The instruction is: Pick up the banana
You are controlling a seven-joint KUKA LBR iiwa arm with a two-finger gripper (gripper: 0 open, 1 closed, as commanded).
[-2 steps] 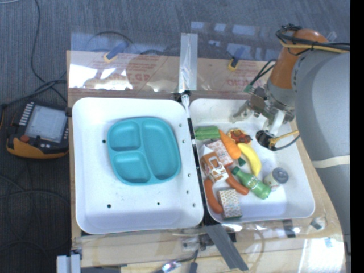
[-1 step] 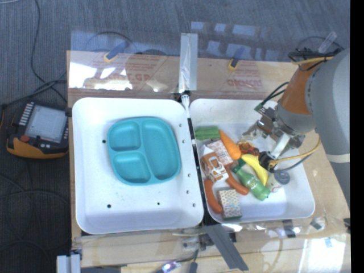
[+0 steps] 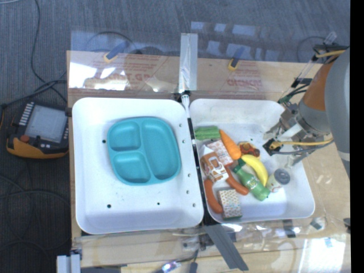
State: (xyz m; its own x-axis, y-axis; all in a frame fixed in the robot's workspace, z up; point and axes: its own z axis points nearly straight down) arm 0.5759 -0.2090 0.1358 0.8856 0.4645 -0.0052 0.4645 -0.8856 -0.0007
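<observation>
The yellow banana [image 3: 256,168] lies in the right bin [image 3: 296,206], near its middle. It rests slantwise beside a green bottle [image 3: 251,181]. My gripper [image 3: 283,136] hangs over the right part of the same bin, up and to the right of the banana and apart from it. Nothing shows held in it.
Around the banana lie an orange carrot [image 3: 230,145], a green vegetable [image 3: 207,133], a printed snack box [image 3: 215,164], a red sausage [image 3: 211,193], a small patterned block [image 3: 229,203] and a grey round piece [image 3: 281,177]. The left bin [image 3: 91,209] holds a teal divided plate [image 3: 143,149].
</observation>
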